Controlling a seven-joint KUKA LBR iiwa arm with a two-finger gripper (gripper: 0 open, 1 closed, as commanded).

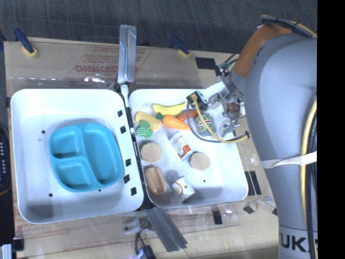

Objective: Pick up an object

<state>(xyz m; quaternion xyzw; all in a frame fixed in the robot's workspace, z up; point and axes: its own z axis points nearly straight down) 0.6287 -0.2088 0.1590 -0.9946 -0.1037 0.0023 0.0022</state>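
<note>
Broadly, the grey KUKA arm point(283, 123) fills the right side, its orange band near the top, and its wrist hangs over the upper right corner of the right bin point(229, 185). Both white bins sit side by side on the table point(64, 63). The left bin point(27, 144) carries a blue divided plate point(85, 156), lying flat and well apart from the arm.

All the likely targets lie in the right bin. Nearest the claw point(226, 115) are a yellow banana point(168, 108) and an orange carrot point(177, 122), touching or nearly so, with a green ridged toy point(144, 129) just beside them toward the divider. They look like toy food, so I judge them light, stiff and smooth; the carrot's thick middle offers the surest hold, taken across its width. Below them a small labelled bottle point(180, 144) lies on its side, probably light and apt to roll, best pinched across the body. Two flat tan discs point(151, 152) point(200, 161) sit low and give little to take hold of. A brown bread-like piece point(154, 181) and a small can point(183, 189) lie near the front wall.

Whether the claw is apart or together I cannot tell; cables and a yellow loop point(207, 136) clutter that spot, and something green with red dots point(205, 124) lies under it. I see nothing clearly held.
</note>
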